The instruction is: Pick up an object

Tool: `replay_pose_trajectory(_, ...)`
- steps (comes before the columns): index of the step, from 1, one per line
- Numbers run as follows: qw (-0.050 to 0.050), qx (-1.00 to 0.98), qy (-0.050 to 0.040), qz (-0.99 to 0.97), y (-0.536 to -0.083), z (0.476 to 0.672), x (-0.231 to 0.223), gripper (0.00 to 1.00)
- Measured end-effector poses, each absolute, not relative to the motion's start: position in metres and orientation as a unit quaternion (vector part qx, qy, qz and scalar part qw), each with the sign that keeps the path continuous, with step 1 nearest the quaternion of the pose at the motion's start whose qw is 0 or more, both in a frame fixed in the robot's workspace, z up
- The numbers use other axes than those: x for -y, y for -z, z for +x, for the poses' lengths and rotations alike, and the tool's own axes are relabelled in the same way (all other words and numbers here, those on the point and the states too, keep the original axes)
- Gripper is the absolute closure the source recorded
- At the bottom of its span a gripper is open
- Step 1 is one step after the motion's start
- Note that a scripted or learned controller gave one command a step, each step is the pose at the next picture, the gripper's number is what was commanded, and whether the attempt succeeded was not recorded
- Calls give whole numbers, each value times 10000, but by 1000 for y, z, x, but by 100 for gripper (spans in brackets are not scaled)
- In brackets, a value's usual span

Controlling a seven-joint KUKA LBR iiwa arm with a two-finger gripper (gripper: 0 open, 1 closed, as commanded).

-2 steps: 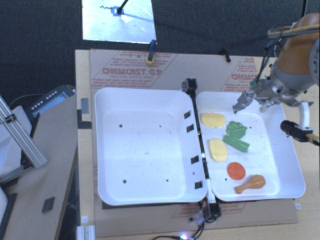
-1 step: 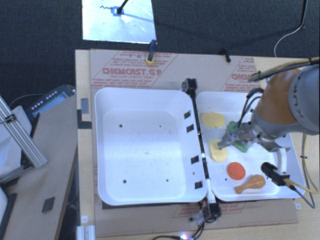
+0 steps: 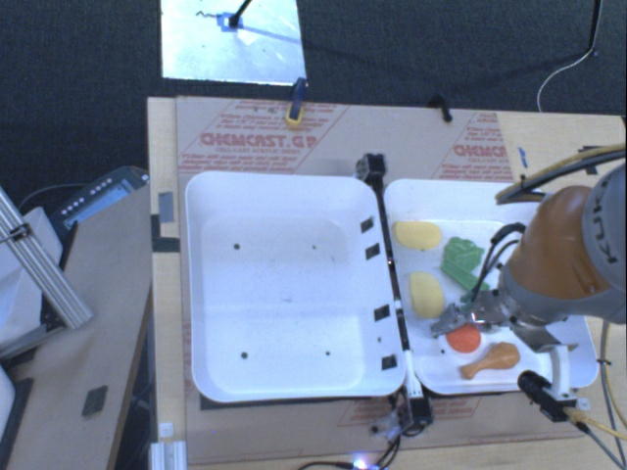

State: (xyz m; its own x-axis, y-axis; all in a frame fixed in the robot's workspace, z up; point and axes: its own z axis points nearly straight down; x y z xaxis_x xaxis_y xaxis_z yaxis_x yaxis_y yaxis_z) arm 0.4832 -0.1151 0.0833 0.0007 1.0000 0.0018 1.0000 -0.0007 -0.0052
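The right bin [image 3: 431, 380] holds several toy foods: a yellow piece [image 3: 418, 234] near its far left, a second yellow piece [image 3: 426, 294] below it, a green leafy piece [image 3: 462, 259], a red round piece [image 3: 464, 340] and a tan drumstick [image 3: 490, 360]. My gripper [image 3: 460, 319] hangs low over the bin, just above the red piece and right of the lower yellow piece. The arm's orange band [image 3: 554, 248] and grey wrist cover the bin's right part.
The left bin [image 3: 211, 292] lies beside the right one, with a black clipped divider [image 3: 384, 262] between them. Both rest on a cardboard sheet [image 3: 265, 135]. A grey panel [image 3: 232, 27] lies beyond the bench, and a rail and device stand at the far left.
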Motion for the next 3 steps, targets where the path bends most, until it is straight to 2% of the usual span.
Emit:
replay_pose_trajectory(1,-11,7081,11,-7061,-95,488,115,100)
replay_pose_trajectory(2,-80,7100,71,-7042,-346,494,77,100)
replay_pose_trajectory(3,13,7102,-6,-7040,-250,542,40,100)
